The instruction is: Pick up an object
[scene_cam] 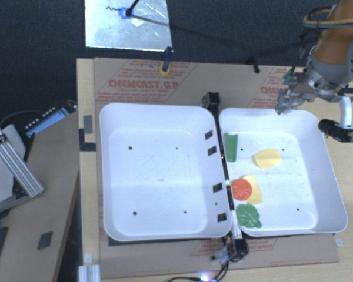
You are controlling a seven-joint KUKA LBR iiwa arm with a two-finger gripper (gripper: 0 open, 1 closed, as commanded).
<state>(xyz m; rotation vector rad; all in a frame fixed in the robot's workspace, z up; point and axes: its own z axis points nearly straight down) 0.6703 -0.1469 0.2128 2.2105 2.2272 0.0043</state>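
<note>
White right bin [317, 175], shallow, rounded corners; holds every loose item on the bench. White left bin [159, 175], same make, set just beside it across a dark hinge strip. Grey arm with orange band [341, 22], entering from the right, wrist held over the right bin's far rim. Gripper [284, 106], hanging above that far rim near the bin's back edge, touching nothing, nothing between the fingers; open or shut cannot be told at this size. Yellow piece [267, 158], flat and roundish, in the bin's middle, the nearest item to the gripper: lies toward the camera and slightly to the view's left of it, well clear of walls and other items, no marked long axis, so likely the easiest target. Green stick [230, 147], by the bin's left wall, long axis running front to back, near the wall and so probably awkward for a finger on that side. Green leafy piece [247, 216], front-left corner, farthest from the gripper. Red round piece [242, 189], touching a second yellow piece [254, 194] partly under it; crowded pair, poorer choice.
</note>
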